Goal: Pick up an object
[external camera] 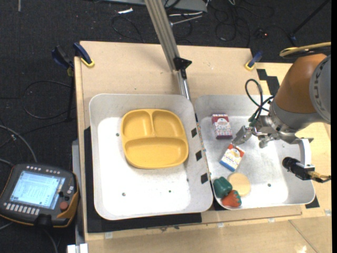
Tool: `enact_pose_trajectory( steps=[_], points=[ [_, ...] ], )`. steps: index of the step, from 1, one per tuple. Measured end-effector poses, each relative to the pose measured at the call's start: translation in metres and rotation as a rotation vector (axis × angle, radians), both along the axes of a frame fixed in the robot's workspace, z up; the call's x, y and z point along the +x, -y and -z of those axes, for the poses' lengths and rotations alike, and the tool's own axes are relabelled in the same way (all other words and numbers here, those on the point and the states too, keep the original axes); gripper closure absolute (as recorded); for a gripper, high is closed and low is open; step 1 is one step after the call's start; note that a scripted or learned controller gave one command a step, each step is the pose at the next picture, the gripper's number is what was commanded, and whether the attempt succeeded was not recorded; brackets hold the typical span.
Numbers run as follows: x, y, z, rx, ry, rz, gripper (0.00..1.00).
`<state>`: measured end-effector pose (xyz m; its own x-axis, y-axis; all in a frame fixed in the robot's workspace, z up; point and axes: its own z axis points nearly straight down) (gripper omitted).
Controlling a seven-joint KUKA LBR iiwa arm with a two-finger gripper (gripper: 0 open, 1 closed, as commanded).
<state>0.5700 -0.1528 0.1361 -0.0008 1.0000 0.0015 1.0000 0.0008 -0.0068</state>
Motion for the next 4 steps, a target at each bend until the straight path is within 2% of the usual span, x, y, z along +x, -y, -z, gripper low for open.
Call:
enact_pose_trajectory(
  steps=[1,2,3,4],
  points=[
    [0.003,-0.001,0.037,0.002,0.012,0.0,0.0],
    [0.005,0.0,0.024,-0.002,0.019,0.0,1.0],
    [-0.003,0.003,-0.029,-0.004,0.012,0.001,1.0],
    [-0.002,0.003,-0.082,-0.003,0.013,-0.002,1.0]
  ],
)
